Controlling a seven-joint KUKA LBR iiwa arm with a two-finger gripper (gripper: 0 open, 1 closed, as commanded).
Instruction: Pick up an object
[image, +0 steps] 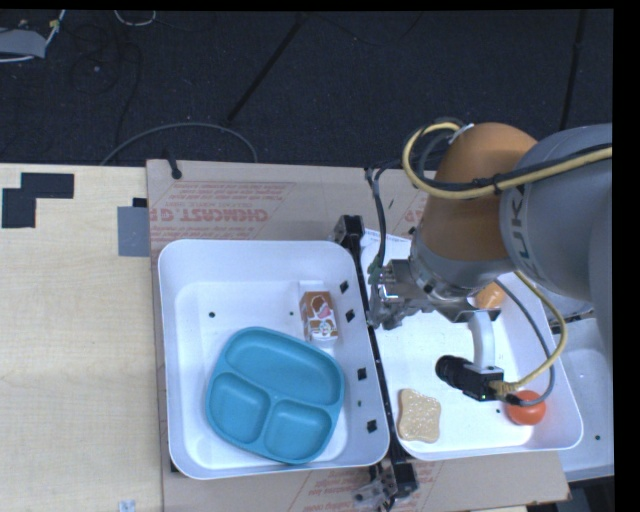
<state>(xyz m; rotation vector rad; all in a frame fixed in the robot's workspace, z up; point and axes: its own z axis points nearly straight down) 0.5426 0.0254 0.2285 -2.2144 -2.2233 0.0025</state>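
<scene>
So there's no single target here, just a handful of candidates across the two bins. The left bin (168, 350) has a blue plate (272, 393) with three compartments and rounded corners, lying flat and taking up most of the floor toward the near side. Just past its far right corner is a small packet (319, 315), whitish with a brown and red picture on it, sitting close to the bin's right wall.

The right bin (572, 425) holds a toast slice (419, 415), tan, speckled and flat, in the near left corner. Well apart from it, over by the near right side, is a red-orange ball (526, 408), shiny and round like a little tomato. There's also an orange bit (490, 296) peeking out from under the arm (560, 210). It's mostly hidden, so I can't say what it is.

The hand (392, 303) is down at the far left of the right bin, right beside the divider between the two bins. It's dark and tucked under the wrist, so I honestly can't tell if it's open or clenched, and I see nothing in it. Both bins sit on a sheet of cardboard (250, 205) on the pale wood bench (70, 350).
</scene>
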